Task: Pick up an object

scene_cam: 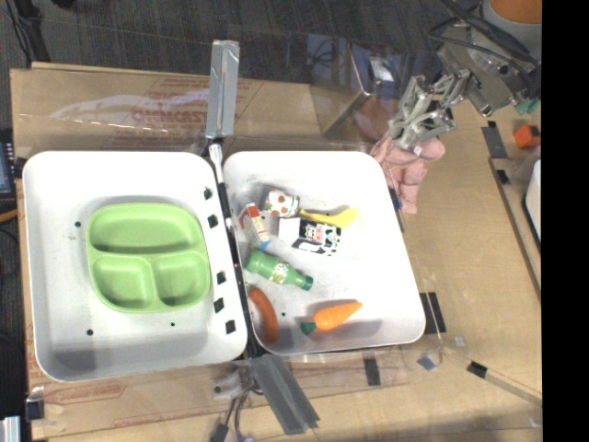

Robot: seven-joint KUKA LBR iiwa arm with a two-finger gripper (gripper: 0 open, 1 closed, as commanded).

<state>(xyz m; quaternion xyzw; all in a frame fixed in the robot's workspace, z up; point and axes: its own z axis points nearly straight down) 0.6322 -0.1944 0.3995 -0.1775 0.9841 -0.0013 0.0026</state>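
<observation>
From above, the claw [419, 134] hangs over the right bin's [391, 201] far right corner, gripping a pink soft toy [408, 175] that dangles beside the rim. Six items remain inside: carrot, green bottle, cow-print box, banana, sausage, small carton; the left bin [46, 247] holds one green tray [147, 256].

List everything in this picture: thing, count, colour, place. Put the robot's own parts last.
White bins: two, side by side on the bench.
Divided tray: one, green, in the left bin.
Bottle: one, green, middle of the right bin.
Carrot: one, orange, near the right bin's front edge.
Black-and-white carton: one, right bin, beside a yellow piece.
Small red-and-white items: a few, right bin, rear left.
Reddish oblong item: one, right bin, front left.
Pink item: one, at the right bin's rear right corner, under the hand.
Hand: one, metal, above the pink item.
</observation>
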